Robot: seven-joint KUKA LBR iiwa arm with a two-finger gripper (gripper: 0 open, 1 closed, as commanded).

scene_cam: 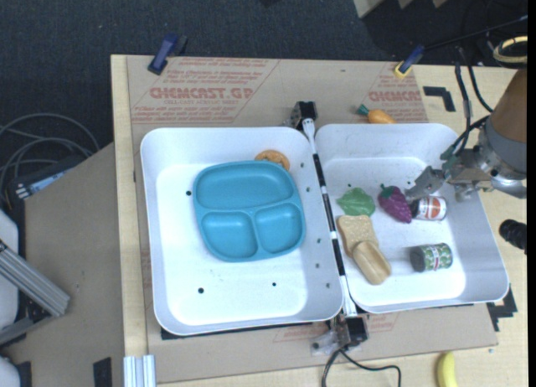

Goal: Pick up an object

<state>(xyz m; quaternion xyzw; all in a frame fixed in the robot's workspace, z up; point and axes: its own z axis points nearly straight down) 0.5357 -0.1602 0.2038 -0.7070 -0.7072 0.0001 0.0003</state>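
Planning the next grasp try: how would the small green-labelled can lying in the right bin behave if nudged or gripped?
The green-labelled can lies on its side, so a nudge across its axis would probably roll it. It looks rigid, so it should not deform when gripped. Its smooth rounded wall may slip between fingers. There is open bin floor around it to roll over.

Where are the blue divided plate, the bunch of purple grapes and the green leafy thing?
Blue plastic divided plate (248, 209), camera view: centre ridge.
Purple toy grape bunch (395, 203), camera view: middle of the cluster.
Green toy leafy vegetable (357, 203), camera view: middle of the leaf.
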